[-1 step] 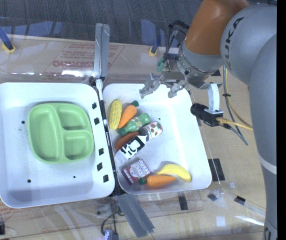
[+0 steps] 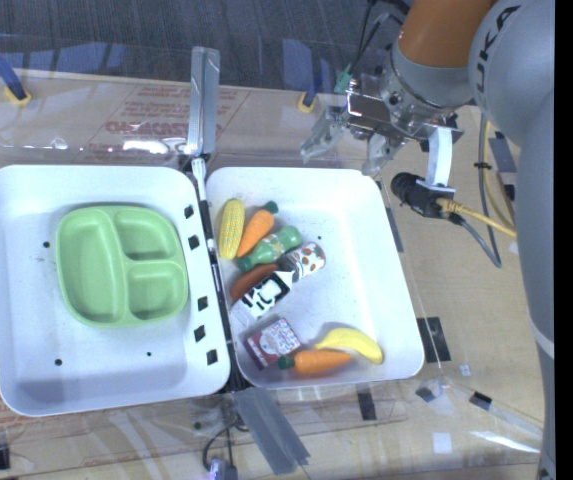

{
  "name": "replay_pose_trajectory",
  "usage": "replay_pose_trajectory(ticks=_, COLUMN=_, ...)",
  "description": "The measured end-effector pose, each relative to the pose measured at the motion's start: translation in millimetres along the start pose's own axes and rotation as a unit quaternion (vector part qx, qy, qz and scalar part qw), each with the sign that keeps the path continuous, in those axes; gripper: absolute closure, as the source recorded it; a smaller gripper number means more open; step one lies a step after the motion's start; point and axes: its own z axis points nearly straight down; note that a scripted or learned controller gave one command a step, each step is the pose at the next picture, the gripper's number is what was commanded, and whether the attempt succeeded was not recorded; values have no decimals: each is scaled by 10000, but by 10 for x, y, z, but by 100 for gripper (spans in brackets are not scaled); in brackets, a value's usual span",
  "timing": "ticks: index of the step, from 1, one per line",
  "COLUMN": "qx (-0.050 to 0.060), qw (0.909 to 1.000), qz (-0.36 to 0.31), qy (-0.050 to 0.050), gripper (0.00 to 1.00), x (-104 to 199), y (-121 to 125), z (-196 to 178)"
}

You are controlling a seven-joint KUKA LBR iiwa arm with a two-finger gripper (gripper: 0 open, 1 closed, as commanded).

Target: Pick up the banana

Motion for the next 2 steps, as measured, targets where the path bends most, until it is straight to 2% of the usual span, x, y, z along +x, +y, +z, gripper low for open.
replay_pose_trajectory(ticks=1, qx=22, qw=9986, qz=-529, qy=-3, gripper=0, x=7, y=117, z=1250)
replay_pose_trajectory(ticks=2, qx=-10, qw=9934, qz=-1150, qy=10, gripper=0, x=-40, y=-348, z=2276)
